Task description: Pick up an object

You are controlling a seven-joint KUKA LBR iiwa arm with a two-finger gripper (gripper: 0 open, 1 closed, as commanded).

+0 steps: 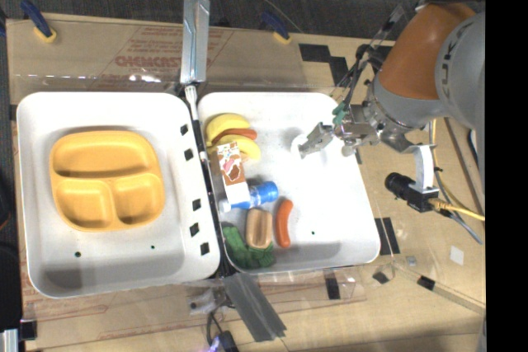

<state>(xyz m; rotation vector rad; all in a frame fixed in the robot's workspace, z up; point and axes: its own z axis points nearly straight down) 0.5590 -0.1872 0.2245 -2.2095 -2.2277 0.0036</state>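
Bench: two white bins side by side; left bin (33, 260) carries a yellow divided tray (106, 177).
Right bin (355, 218): your targets crowd its left wall: bananas (229, 128), carton (231, 169), blue bottle (264, 194), hot dog (258, 228), sausage (283, 222), green item (246, 253).
Gripper (313, 142): above bare floor right of the pile, holding nothing; finger spread you cannot tell.
Room: open floor on the right side; the divider wall hems the pile, so likely approach from the right.

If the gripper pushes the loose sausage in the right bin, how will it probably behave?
The sausage is a smooth, rounded cylinder lying flat, so it would likely roll sideways if pushed across its length. It looks like glossy toy plastic, so probably light and somewhat slippery. The hot dog lies close beside it and might stop a roll that way.
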